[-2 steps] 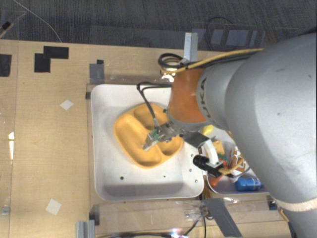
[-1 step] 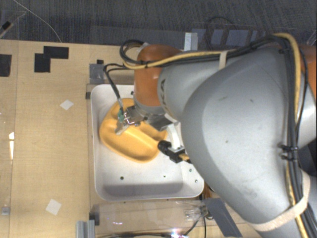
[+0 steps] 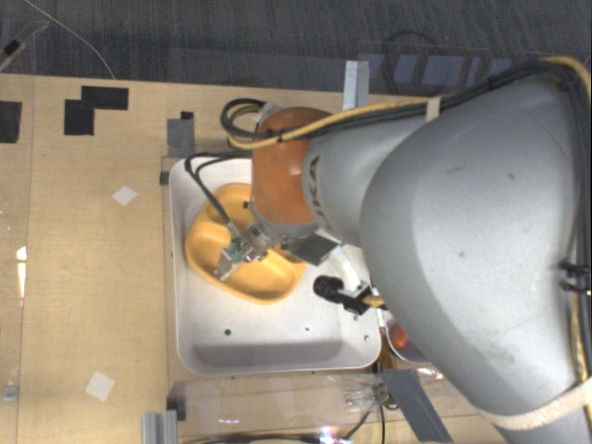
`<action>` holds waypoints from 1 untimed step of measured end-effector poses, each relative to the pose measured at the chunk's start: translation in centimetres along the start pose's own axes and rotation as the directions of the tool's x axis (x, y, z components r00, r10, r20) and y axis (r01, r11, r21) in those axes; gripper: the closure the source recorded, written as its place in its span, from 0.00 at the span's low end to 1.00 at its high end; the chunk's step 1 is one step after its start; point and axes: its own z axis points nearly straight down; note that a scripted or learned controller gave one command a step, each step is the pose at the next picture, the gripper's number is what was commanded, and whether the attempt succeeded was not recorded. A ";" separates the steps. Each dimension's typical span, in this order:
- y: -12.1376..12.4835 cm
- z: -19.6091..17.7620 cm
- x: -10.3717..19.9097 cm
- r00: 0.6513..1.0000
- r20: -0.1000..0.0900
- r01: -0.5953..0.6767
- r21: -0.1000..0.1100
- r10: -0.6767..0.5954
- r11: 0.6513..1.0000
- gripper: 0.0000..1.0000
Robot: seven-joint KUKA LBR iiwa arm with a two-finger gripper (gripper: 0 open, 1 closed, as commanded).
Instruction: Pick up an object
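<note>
Start with the grey robot arm (image 3: 462,202). It reaches in from the right of the camera view and covers most of that side, and its orange wrist band (image 3: 277,178) sits over the upper edge of the shallow white plastic bin (image 3: 264,340) on the pale wooden bench (image 3: 83,276).

The task's thing is in that bin: a large, smooth, yellow curved object (image 3: 205,240), lying in the upper left half of the bin floor. Its body bends like a crescent. One end rises toward the bin's far wall and the other sweeps down and to the right, so its long axis runs roughly from upper left to lower right.

The two-finger gripper (image 3: 229,262) is directly over the middle of this curve, low and seemingly touching its surface. The object therefore lies beneath the claw, not off to any side. You cannot tell from this view whether the claw is wide or narrow, nor whether it has any hold.

In my judgement the coming move depends on closing across the crescent's narrow width, not along its length.

A small reddish-orange rounded object (image 3: 400,339) peeks out under the arm to the right, well away from the claw.
</note>
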 end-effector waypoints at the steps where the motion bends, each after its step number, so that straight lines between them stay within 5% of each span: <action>1: -4.9 -0.8 -6.1 0.999 -0.013 0.041 0.014 -0.041 0.999 0.00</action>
